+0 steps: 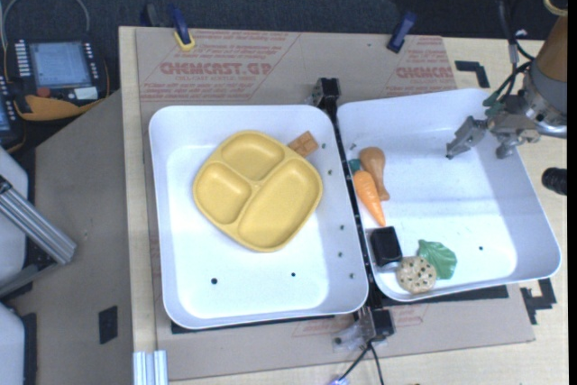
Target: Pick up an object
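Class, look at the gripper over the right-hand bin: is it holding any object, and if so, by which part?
Nothing is held. The gripper hangs open above the right bin, with no object between its fingers; the carrot lies apart from it.

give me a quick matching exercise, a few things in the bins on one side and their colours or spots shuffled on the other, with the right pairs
Things:
1. divided plate
2. carrot
3. black block
4. cookie

Descriptions:
A. orange, along the right bin's left wall
B. speckled tan, at the right bin's near edge beside a green leafy piece
C. yellow, in the left bin
D. dark, between the carrot and the cookie

Pairs: 1-C, 2-A, 3-D, 4-B
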You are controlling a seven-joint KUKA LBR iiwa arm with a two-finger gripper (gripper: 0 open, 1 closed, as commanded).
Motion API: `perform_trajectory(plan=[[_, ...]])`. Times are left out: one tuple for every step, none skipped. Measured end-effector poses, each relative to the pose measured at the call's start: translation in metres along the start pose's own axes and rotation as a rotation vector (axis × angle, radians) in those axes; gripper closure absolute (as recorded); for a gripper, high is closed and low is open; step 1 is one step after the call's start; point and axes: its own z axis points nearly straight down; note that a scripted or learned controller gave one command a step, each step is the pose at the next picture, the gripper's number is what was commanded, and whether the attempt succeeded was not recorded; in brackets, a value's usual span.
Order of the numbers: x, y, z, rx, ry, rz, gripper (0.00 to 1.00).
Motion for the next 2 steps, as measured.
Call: perform_trajectory(plan=[[0.001, 0.002, -0.009, -0.014, -0.003, -0.004, 0.0], [0.005, 0.001, 0.035, -0.008, -0.001, -0.004, 0.0]])
